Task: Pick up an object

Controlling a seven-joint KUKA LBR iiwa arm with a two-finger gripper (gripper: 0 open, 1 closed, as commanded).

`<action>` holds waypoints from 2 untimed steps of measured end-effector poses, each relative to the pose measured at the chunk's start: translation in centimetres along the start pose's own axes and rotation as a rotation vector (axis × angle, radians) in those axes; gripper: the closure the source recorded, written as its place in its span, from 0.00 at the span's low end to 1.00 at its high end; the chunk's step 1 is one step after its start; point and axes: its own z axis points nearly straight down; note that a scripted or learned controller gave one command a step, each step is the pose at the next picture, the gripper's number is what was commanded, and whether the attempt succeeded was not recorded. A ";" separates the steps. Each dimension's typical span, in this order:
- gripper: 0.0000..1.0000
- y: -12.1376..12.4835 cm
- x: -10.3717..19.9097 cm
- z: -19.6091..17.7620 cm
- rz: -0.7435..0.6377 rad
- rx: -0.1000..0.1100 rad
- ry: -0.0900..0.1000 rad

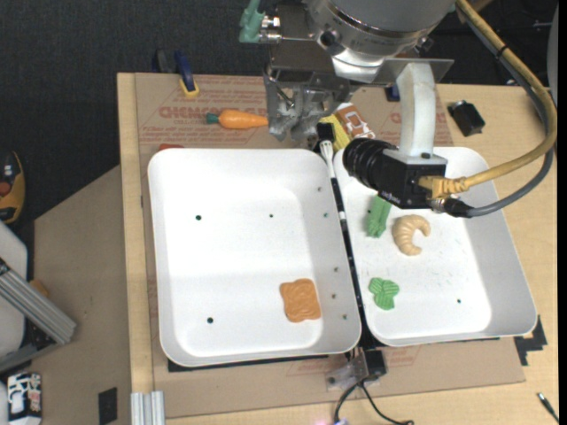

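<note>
White plastic forms the two shallow bins on the desk, and we see the objects spread between them. In the left bin an orange waffle-like piece lies near the front right corner. In the right bin we find a tan croissant, a green stick-shaped piece just beside it, and a green leafy piece nearer to the front. A toy carrot lies outside the bins, on the brown cardboard sheet behind the left one.

The gripper hangs over the back edge, near the divide between the bins, above the cardboard. We cannot tell whether its fingers are spread or pressed together, because the arm body covers them. We see nothing held, so we judge that the task is at its start: one object must be chosen, reached, grasped and lifted.

Red printed letters on the cardboard begin with "CHEM"; the remaining part is hidden or too faint to read.
</note>
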 end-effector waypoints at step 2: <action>1.00 -0.2 -2.3 25.3 0.005 0.012 -0.005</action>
